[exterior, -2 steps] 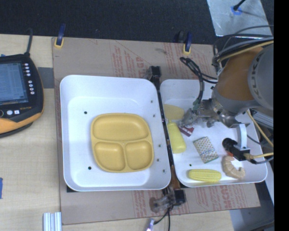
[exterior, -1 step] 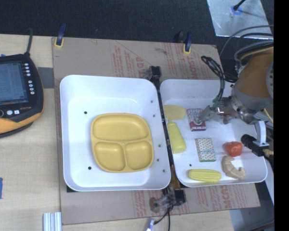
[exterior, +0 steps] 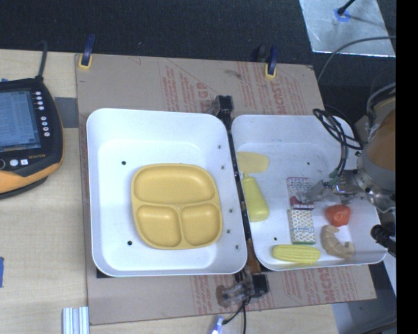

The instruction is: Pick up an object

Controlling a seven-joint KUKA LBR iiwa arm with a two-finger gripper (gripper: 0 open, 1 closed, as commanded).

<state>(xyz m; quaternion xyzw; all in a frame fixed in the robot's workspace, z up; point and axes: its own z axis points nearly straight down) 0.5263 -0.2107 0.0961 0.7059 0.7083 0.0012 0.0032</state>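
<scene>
cardboard sheet (exterior: 195, 89), red print, unreadable

On the left of the bench we see a control tablet (exterior: 17, 141) with a lit screen, set in a black and orange casing, lying on the pale wooden bench top (exterior: 28, 256). A brown cardboard sheet (exterior: 160, 82) printed with red lettering lies under both bins. At its far edge we see two clamps, one with a blue handle at the left (exterior: 88, 51) and one at the right (exterior: 270, 60). Beyond the bench we see dark floor (exterior: 160, 12), and on it at far right a grey square patch (exterior: 345, 16) with a blue mark (exterior: 343, 14). Near the bench's left edge sits a small blue mark (exterior: 1, 271).
</scene>
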